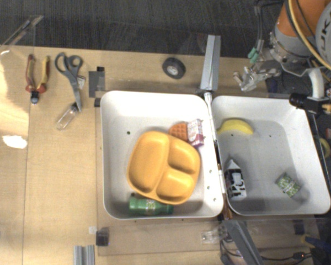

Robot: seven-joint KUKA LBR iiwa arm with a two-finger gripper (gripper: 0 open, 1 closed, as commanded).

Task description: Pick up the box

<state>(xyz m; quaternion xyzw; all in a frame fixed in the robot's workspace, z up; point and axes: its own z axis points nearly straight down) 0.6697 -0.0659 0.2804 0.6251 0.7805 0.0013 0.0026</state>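
Resting in right bin (314,148): box (235,183), banana (235,127).

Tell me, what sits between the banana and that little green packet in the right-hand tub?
Nothing: in the camera view, only bare white floor lies between the banana and the green packet.

The wooden worktop (44,164) carried two shallow white bins touching side by side, the left bin (113,148) and the right bin (314,164). Near its far left edge lay red-handled pliers (35,77) and, just beside them, grey scissors (71,76). A roll of black tape (174,67) lay behind the left bin.
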